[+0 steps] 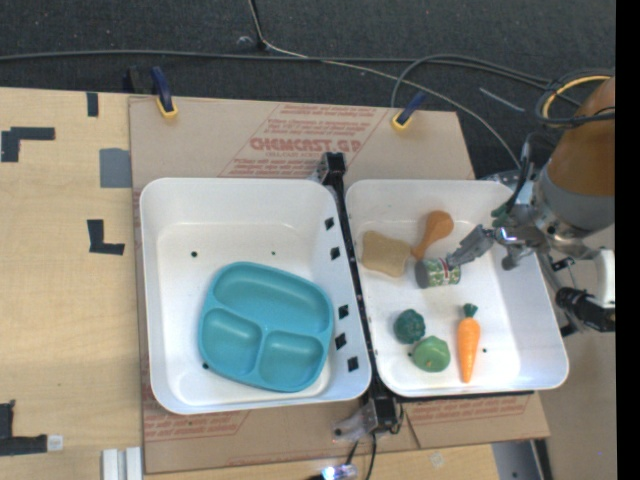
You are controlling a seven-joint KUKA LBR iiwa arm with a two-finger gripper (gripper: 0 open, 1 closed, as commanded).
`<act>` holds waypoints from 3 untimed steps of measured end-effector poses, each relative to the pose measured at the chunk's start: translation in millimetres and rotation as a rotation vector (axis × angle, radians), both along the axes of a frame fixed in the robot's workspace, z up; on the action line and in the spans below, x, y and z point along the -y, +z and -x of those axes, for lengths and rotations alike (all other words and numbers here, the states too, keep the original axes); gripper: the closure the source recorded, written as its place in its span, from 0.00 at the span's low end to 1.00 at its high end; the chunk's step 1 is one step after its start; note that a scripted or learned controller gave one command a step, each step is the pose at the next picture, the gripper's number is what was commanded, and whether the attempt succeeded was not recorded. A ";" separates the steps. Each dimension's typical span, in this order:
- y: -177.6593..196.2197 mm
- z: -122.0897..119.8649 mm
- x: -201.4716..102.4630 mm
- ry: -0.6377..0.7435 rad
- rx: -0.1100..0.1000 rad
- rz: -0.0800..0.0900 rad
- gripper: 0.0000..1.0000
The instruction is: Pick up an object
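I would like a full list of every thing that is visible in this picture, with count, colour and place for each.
bins: 2, white, side by side on the bench
divided plate: 1, turquoise, in the left bin
bread piece: 1, tan, upper left of the right bin
drumstick: 1, orange-brown, upper middle of the right bin
can: 1, dark green with a label, middle of the right bin, at the gripper tip
broccoli: 1, dark green, lower part of the right bin
round vegetable: 1, light green, below the broccoli
carrot: 1, orange with green top, lower right of the right bin
clamps: 2, blue and yellow, back edge of the cardboard
cables: several, black, behind the bins
gripper: 1, grey, reaching into the right bin
arm: 1, grey with orange band, right side
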State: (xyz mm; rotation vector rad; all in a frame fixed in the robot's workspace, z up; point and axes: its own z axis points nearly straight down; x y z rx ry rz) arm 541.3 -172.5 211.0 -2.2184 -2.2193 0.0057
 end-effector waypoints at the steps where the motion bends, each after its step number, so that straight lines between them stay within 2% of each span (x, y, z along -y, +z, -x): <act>1: -61.1 6.6 5.2 -0.001 -0.002 0.000 0.00; 2: -124.8 7.6 7.1 0.000 0.002 0.001 0.00; 3: -111.1 6.7 6.8 0.001 0.004 0.001 1.00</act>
